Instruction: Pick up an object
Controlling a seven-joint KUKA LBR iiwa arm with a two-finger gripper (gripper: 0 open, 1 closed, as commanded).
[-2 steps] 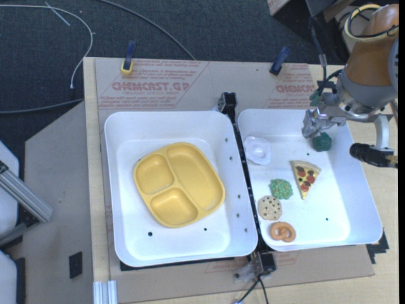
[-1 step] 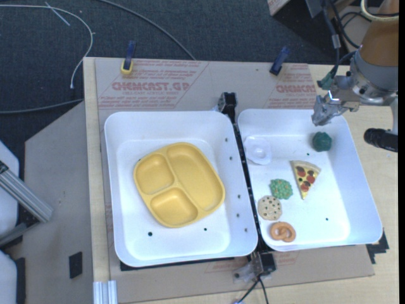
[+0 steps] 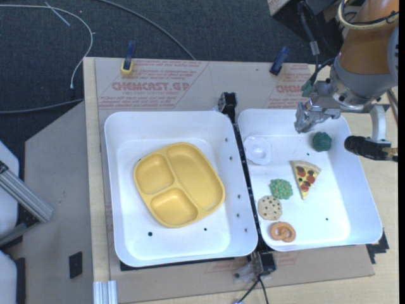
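My gripper [image 3: 305, 124] hangs over the far side of the right bin [image 3: 361, 198], fingers pointing down with nothing visible between them. Just to its right lies a dark green ball-like object [image 3: 322, 141]. A pizza slice [image 3: 305, 176] lies near the bin's middle, with a green broccoli piece [image 3: 280, 188] to its left. A round cookie [image 3: 269, 207] and an orange pretzel [image 3: 282, 232] lie toward the near edge. A clear round lid-like piece [image 3: 257, 151] sits at the bin's far left.
The left bin [image 3: 120, 170] holds a yellow divided plate [image 3: 179, 183]. Two blue clamps [image 3: 129, 58] [image 3: 279, 61] pin the cardboard base at the back. A black clip [image 3: 228, 102] joins the bins at the far edge. Cables lie on the floor beyond.
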